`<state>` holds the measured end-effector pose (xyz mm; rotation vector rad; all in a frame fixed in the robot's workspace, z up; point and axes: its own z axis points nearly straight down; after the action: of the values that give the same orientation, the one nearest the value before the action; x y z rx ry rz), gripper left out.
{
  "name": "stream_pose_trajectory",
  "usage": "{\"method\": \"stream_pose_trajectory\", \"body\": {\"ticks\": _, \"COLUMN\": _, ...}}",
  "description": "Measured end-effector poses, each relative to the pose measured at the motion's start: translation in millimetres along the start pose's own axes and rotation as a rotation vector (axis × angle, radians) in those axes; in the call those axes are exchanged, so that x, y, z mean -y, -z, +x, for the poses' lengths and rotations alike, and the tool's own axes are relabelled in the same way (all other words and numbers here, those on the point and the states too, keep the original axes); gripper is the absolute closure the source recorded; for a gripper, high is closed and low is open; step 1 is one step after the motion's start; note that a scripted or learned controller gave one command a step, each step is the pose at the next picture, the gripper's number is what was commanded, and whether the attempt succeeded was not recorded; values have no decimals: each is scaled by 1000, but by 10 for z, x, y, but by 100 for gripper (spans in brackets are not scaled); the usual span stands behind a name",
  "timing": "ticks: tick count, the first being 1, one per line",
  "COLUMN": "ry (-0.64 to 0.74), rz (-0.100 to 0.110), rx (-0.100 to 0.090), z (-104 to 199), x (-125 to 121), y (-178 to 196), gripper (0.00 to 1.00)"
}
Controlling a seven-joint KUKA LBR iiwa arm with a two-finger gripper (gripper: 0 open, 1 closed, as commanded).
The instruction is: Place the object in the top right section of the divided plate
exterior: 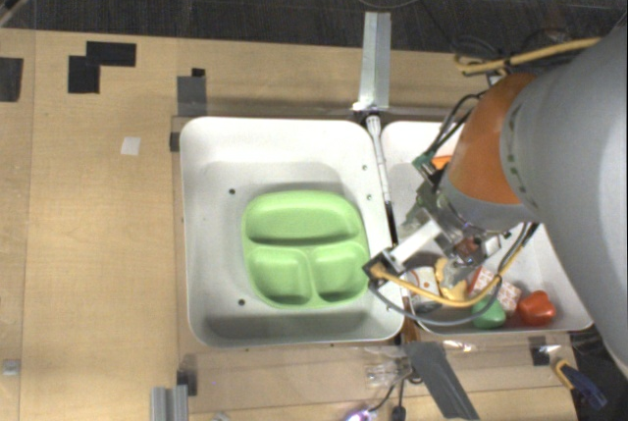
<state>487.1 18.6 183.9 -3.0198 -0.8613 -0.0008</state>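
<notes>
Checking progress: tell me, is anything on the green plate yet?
No, the green divided plate in the left bin has bare sections.

A green divided plate (302, 247) with three sections lies flat in the left white bin (211, 213), toward four o'clock.

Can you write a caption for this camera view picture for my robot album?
The robot arm reaches into the right bin of small toys, beside a green divided plate.

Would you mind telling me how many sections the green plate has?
3. The green plate in the left bin has one long section across its top and two smaller ones below, left and right.
</notes>
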Motion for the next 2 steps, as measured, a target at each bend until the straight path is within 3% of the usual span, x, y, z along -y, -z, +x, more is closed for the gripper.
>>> {"method": "stream_pose_trajectory", "body": {"ticks": 2, "ry": 0, "rz": 0, "rx": 0, "z": 0, "x": 0, "y": 0, "gripper": 0}}
